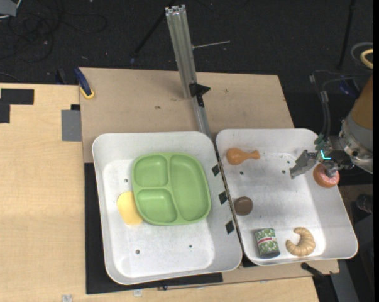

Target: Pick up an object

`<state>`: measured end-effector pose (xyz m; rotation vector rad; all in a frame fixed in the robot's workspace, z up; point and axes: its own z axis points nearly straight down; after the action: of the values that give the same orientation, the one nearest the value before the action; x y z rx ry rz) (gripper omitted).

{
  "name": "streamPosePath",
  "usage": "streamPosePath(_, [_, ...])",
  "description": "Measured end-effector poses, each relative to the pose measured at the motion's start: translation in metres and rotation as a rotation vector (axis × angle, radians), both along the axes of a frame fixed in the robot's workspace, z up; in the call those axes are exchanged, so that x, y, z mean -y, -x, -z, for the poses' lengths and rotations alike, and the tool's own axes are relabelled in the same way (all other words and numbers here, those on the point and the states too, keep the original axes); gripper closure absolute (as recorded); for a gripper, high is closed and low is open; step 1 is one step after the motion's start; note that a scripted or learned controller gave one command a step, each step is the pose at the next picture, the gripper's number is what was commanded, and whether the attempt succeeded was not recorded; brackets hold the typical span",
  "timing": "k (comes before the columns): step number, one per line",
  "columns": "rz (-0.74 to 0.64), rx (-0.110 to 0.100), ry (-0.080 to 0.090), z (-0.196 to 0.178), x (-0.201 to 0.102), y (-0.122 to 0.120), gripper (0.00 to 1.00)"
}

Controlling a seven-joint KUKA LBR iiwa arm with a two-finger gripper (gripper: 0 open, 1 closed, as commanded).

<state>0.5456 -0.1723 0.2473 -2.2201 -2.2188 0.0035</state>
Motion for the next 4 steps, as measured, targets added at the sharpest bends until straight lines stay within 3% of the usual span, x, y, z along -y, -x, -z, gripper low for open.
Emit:
streamPosePath(1, [0.000,0.002,0.000,-0.001,0.000,-0.001,0.00])
streamPosePath(3, [-0.001,-0.006,-0.003,0.128,-0.005,0.000,0.00])
streamPosePath(4, [-0.001,0.010,0.003,0.154,-0.005,-0.004,0.00])
